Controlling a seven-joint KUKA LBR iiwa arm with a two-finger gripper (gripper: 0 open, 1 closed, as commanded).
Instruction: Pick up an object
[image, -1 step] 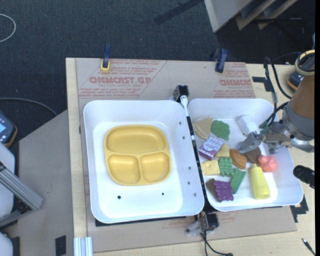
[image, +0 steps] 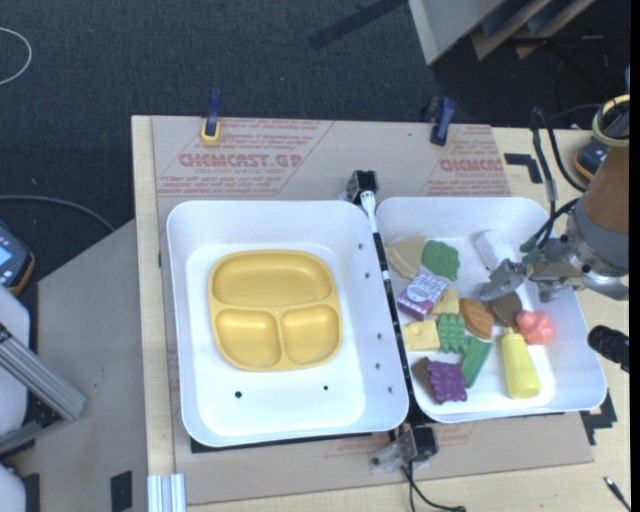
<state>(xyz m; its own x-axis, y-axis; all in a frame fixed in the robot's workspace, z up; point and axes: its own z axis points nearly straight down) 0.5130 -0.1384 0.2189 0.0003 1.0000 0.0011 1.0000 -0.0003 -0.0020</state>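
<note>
Camera view: left bin (image: 190, 300), with yellow divided plate (image: 272, 308). Right bin (image: 570, 385), toy food heaped. Gripper (image: 503, 283), finger state impossible to tell. Brown piece (image: 507, 304) just at 6 o'clock; orange bread (image: 477, 318) at 7, pink piece (image: 535, 326) at 4, crowding close.

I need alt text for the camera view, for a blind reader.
A grey arm's end effector hovers over the right bin, which holds small toy foods. The left bin holds a yellow tray with three compartments.
</note>
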